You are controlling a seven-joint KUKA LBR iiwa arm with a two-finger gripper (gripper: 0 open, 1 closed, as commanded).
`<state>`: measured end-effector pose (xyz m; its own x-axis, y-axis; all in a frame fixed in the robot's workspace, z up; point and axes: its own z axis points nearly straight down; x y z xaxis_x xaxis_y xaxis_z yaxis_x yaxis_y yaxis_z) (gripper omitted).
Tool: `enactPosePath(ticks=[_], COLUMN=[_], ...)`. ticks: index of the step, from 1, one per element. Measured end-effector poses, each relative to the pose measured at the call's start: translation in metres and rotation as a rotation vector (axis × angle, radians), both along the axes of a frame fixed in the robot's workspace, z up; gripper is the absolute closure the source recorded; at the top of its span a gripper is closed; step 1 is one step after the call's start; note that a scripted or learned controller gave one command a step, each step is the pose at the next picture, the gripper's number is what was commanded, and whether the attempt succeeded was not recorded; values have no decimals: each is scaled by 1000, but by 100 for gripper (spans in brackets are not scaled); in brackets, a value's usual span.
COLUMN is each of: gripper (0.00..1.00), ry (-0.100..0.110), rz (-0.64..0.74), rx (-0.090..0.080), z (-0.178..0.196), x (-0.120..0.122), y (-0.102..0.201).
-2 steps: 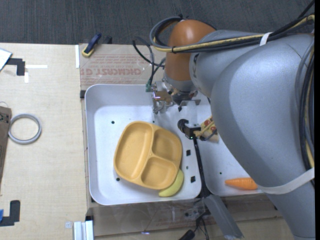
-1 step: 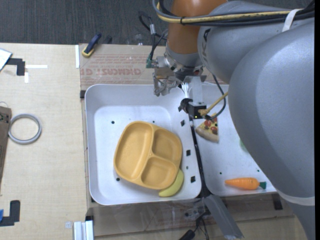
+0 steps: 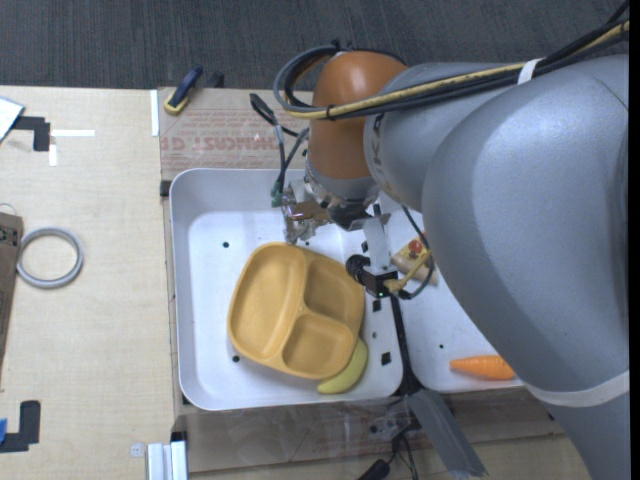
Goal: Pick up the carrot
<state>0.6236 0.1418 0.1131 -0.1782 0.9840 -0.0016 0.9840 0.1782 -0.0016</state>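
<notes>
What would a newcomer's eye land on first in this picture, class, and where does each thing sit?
The big grey arm with its orange band fills the right side, reaching over the bins. Below the wrist, a yellow divided plate lies in the left white bin, with a banana at its lower edge. The small orange carrot lies in the right bin, partly under the arm.

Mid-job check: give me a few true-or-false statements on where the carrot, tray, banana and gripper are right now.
1. The carrot lies in the right bin. True.
2. The yellow divided tray sits in the left bin. True.
3. The gripper hangs directly over the carrot. False: it is above the left bin's far side, beyond the tray.
4. The banana lies inside a tray compartment. False: it lies beside the tray's near edge.
5. A tape roll rests inside the left bin. False: it lies on the bench, left of the bins.
</notes>
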Motion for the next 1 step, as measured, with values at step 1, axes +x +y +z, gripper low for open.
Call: enactPosePath(ticks=[1], gripper=[100], ry=[-60], rz=[-121], rx=[11], z=[-1], x=[-46], y=[-10])
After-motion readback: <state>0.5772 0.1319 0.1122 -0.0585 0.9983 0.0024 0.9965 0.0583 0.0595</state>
